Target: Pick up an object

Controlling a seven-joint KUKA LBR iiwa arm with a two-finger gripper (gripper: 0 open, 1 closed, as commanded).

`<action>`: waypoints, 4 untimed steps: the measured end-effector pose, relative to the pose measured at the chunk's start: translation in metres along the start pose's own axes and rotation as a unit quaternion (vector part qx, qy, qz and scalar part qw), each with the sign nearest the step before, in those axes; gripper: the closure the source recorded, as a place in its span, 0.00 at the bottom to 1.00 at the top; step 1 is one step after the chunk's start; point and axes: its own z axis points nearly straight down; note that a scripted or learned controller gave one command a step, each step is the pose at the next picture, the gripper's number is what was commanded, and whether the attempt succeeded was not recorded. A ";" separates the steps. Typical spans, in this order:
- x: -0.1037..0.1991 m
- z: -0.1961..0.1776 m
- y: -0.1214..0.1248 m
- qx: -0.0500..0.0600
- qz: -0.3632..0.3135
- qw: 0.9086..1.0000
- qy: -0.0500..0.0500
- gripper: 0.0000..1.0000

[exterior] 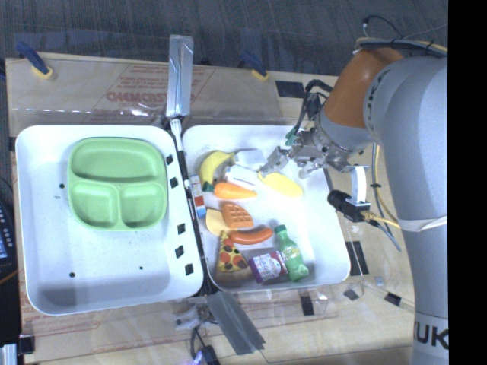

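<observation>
The right bin holds several toy foods: a banana, a carrot, a waffle, a sausage, a pizza slice, a green bottle, a purple packet, a flat yellow piece and a white piece. My gripper hangs low over the bin's far right part, just above the yellow piece and right of the white piece. I see nothing held in it.
The left bin contains a green divided plate. A metal divider bar stands between the bins at the back. The grey arm fills the space to the right of the right bin.
</observation>
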 end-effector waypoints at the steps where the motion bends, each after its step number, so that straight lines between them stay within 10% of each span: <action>1: -0.004 0.043 -0.015 -0.010 0.041 0.999 -0.001 0.00; 2: -0.003 0.034 -0.015 -0.008 0.038 0.999 -0.001 1.00; 4: 0.026 -0.051 0.000 -0.005 0.067 0.998 0.000 1.00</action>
